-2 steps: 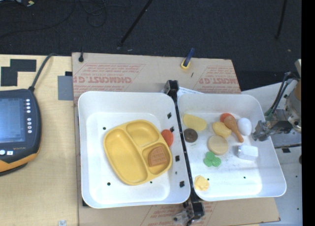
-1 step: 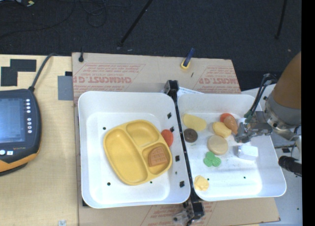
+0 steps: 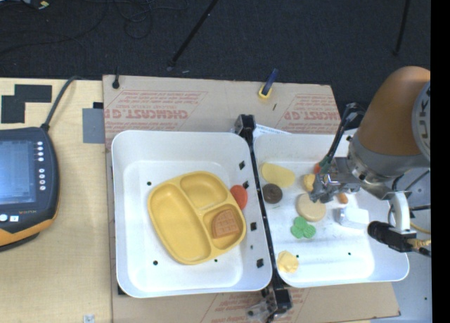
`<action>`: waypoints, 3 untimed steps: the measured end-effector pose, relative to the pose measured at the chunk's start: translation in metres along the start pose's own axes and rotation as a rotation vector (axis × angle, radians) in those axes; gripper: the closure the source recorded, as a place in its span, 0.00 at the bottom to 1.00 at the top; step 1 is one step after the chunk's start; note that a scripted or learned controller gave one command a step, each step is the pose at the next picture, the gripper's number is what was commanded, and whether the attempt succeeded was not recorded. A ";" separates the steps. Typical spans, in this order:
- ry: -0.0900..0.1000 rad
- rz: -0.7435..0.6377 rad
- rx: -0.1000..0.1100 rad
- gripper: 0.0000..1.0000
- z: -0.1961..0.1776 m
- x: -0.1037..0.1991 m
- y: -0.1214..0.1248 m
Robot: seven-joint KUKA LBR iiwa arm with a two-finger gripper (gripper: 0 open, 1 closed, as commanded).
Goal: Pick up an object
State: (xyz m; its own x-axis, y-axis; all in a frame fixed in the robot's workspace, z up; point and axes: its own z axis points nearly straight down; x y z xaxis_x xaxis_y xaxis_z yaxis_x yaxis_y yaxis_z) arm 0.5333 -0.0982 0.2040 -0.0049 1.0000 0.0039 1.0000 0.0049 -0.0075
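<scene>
My gripper [image 3: 320,191] reaches down into the right bin [image 3: 351,265], just above a round beige disc [image 3: 310,208]. Around it lie a yellow lemon-like piece [image 3: 278,173], a dark brown round piece [image 3: 271,193], a green clover-shaped piece [image 3: 304,228], a small orange bit [image 3: 342,198], a white block [image 3: 354,216] and a yellow piece [image 3: 287,262] near the front wall. A small yellow thing [image 3: 309,181] sits right beside the gripper. The fingertips are too small and dark to read.
The left bin [image 3: 133,167] holds a yellow divided plate [image 3: 179,223] with a brown waffle piece [image 3: 225,224] in one compartment and a red piece [image 3: 240,195] by its right rim. A tablet [image 3: 21,174] rests on the bench at far left.
</scene>
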 end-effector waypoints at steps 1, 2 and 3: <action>0.000 0.000 0.000 1.00 0.001 0.052 0.006; -0.002 0.000 -0.004 1.00 -0.032 0.099 0.010; -0.004 0.004 0.002 1.00 -0.010 0.099 0.011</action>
State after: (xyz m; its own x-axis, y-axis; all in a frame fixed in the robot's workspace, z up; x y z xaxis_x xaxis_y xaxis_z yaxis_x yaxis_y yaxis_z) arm 0.5444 0.0007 0.2143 -0.0005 1.0000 -0.0003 1.0000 0.0005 -0.0099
